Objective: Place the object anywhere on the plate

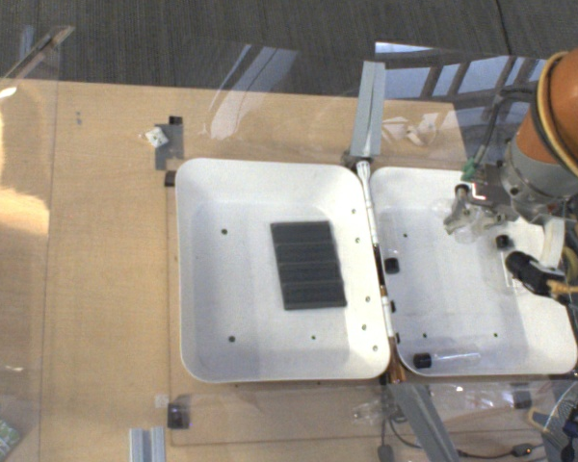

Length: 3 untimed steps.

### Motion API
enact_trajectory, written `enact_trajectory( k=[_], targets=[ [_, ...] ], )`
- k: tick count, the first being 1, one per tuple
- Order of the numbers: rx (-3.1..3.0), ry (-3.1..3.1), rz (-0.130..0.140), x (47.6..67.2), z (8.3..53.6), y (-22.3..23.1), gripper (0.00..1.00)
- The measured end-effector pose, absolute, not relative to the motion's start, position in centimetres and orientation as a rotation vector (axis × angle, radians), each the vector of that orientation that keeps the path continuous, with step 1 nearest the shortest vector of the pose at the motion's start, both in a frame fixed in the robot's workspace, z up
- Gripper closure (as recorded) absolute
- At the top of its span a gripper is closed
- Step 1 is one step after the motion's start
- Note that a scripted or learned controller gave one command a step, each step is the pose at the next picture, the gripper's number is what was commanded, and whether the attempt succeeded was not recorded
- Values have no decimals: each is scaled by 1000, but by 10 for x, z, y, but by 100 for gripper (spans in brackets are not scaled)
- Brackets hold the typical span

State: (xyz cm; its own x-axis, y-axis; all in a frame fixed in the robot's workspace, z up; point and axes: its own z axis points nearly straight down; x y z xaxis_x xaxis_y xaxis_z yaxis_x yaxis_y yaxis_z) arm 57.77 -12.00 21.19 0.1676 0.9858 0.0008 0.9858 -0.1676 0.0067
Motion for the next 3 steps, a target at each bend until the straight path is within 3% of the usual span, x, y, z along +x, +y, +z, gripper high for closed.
enact_trajectory(
  k=[1, 2, 3],
  targets=[
    [2632, 1715, 6, 567, 194, -42, 100],
    [2436, 1983, 6, 504, 213, 27, 100],
    [2669, 1661, 2, 487, 184, 97, 100]
  ],
)
